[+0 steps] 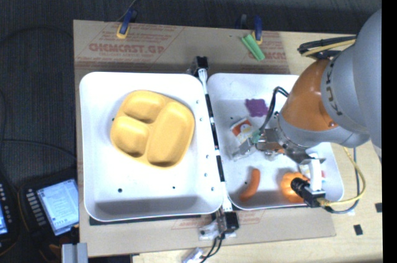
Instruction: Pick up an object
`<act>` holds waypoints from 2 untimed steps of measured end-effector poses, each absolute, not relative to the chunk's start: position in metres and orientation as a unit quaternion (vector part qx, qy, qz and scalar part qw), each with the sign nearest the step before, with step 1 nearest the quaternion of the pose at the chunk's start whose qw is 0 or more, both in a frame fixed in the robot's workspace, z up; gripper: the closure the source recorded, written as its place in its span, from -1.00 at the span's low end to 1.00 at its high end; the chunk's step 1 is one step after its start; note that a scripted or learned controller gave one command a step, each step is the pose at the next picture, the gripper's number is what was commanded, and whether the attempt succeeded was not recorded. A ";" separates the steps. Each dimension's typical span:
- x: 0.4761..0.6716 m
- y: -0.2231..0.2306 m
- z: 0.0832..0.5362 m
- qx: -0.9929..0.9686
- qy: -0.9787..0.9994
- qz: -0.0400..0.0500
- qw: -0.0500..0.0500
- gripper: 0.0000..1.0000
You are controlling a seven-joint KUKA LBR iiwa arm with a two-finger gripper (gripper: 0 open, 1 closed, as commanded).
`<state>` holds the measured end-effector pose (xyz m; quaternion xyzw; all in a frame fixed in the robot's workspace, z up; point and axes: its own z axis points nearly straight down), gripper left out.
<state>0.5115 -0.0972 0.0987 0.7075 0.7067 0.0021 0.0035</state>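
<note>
The gripper (253, 142) hangs low in the right bin (218, 131), its tip at a clear wrapped item (240, 147); whether it is spread or closed, I cannot tell. A red-and-white packet (242, 128) lies just at 11 o'clock of it, a purple piece (255, 106) at 12. The orange sausage-shaped toy (250, 183) lies at 6, near the bin's lower rim; an orange ball (290, 186) at 4. The left bin (93, 193) bears a big yellow loaf-like lump (152, 127).
</note>
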 end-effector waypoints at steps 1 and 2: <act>0.512 -0.097 0.108 0.707 0.707 0.002 0.003 1.00; 0.512 -0.097 0.108 0.707 0.707 0.002 0.003 -1.00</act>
